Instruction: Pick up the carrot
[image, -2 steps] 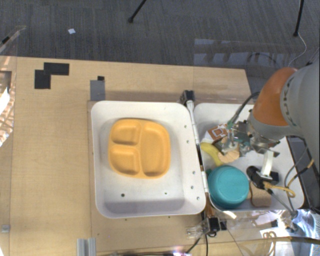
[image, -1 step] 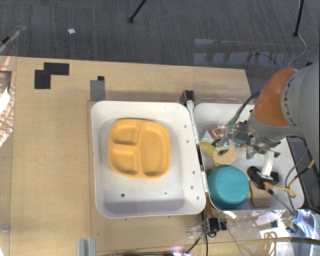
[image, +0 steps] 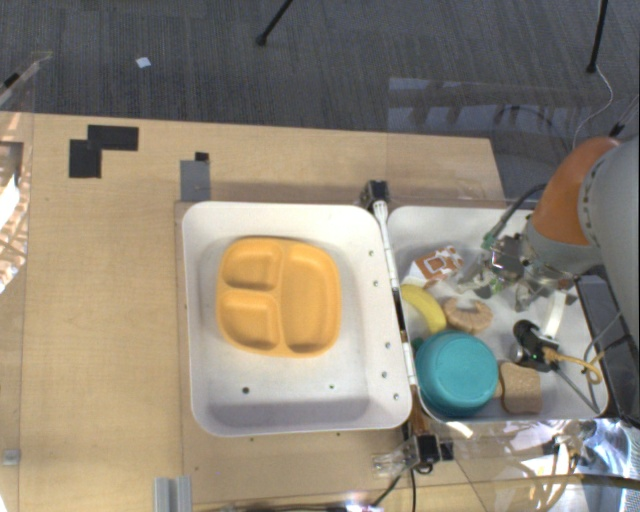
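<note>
Much of the right bin (image: 440, 222) is hard to read from here. What I take for the carrot (image: 437, 265) is a small orange and white piece lying near the bin's far left corner, too small and blurred for me to be sure of its shape. The gripper (image: 497, 267) is just to the right of it, low over the bin floor, a tangle of grey metal and shadow; I cannot tell whether it is open or closed, or whether it touches the orange piece. Nothing can be seen held in it.

In front of that spot a banana (image: 425, 307) lies along the bin's left wall, with a pale round ring-shaped thing (image: 468, 315) just beside it. A teal bowl (image: 457, 373) stands at the near left, hiding the bin floor beneath it and covering the banana's near end. A brown block (image: 520, 388) stands just right of the bowl.

The arm (image: 612, 205) comes in from the right and is cut off by the edge; its orange band (image: 563, 205) is above the wrist, which slants down and leftward into the bin.

The left bin (image: 200, 300) holds a yellow divided plate (image: 280, 297). Both bins rest on the wooden counter (image: 100, 330).
</note>
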